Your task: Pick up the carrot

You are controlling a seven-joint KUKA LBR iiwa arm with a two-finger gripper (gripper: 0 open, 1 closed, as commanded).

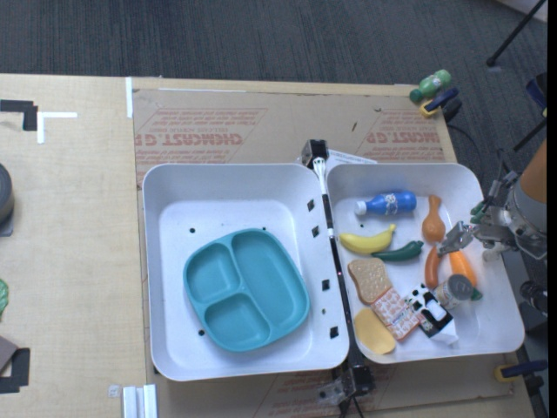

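**Gripper low over the right bin, near the carrot**

Two white bins are seen side by side on the bench. In the left bin (165, 233) a teal divided plate (246, 288) is placed, with three compartments.

The toy food is gathered in the right bin (405, 174). A blue bottle (388, 204) is lying near the far wall. Below it a yellow banana (365, 240) is found, and a dark green pepper (399, 252) is touching its right end. A slice of bread (369, 279), a pink wafer (397, 313) and a yellow round piece (375, 333) are lined toward the near wall. A black and white item (431, 312) is lying beside the wafer.

The carrot (463, 271) is located at the right side of this bin, tilted, with its green end toward the near wall. Two other orange pieces (432, 222) are seen just left of it.

The gripper (459, 236) is reached in from the right and is placed just above the upper end of the carrot. Its fingers are seen apart, and nothing is held between them.
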